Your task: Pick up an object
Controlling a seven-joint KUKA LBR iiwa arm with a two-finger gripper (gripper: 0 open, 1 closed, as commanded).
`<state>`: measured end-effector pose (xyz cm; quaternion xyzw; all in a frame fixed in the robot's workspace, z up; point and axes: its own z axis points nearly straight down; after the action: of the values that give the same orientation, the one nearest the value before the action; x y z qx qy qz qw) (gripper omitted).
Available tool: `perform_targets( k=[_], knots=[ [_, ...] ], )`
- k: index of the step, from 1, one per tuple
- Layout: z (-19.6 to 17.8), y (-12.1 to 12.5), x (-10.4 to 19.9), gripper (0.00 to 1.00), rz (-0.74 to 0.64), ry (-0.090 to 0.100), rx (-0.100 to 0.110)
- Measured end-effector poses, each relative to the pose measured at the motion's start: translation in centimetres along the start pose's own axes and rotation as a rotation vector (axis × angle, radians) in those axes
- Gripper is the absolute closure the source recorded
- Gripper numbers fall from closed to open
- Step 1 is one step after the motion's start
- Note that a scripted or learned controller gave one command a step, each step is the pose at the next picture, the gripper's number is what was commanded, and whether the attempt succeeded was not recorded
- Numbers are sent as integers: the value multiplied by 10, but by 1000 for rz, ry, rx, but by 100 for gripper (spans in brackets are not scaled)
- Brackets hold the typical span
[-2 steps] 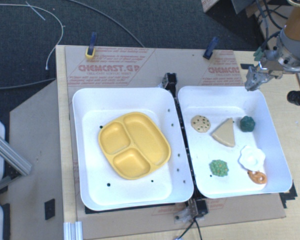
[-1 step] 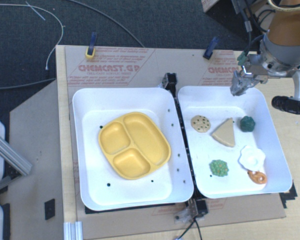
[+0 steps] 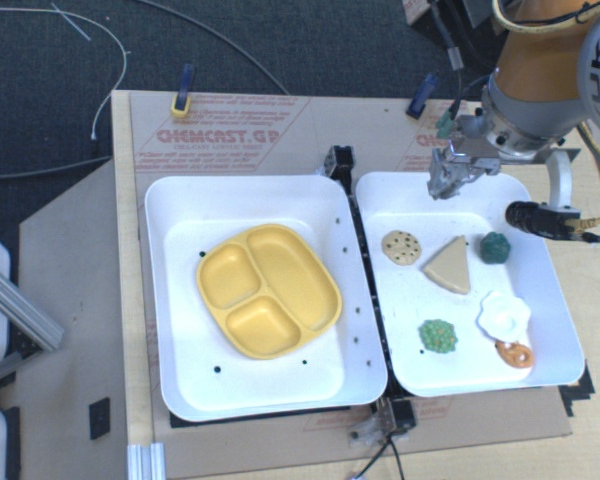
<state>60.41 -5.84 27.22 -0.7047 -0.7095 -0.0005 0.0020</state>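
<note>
Left bin (image 3: 170, 268): yellow tray (image 3: 268, 290). Right bin (image 3: 560, 298): cookie (image 3: 401, 247), wedge (image 3: 450, 267), other small items. Jaws (image 3: 446, 182) hover over its far edge, nothing gripped, open/shut unclear. Cookie nearest, just below-left toward camera.

I see a divided plate (image 3: 268, 290) in the left bin (image 3: 170, 268); cookie (image 3: 401, 247), wedge (image 3: 450, 267), and pretzel (image 3: 515, 354) in the right bin (image 3: 550, 298).

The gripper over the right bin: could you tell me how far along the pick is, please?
Nothing looks picked yet. The gripper hangs at the right bin's far edge with nothing visible between its fingers. The cookie, tan wedge and the other food toys lie in the bin. Descent, grasp and lift remain.
</note>
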Motion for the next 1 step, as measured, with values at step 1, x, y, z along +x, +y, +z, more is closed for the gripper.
perform_targets(
  k=[1],
  knots=[
    [11,-20,61,100,0,0,2]
  ],
)
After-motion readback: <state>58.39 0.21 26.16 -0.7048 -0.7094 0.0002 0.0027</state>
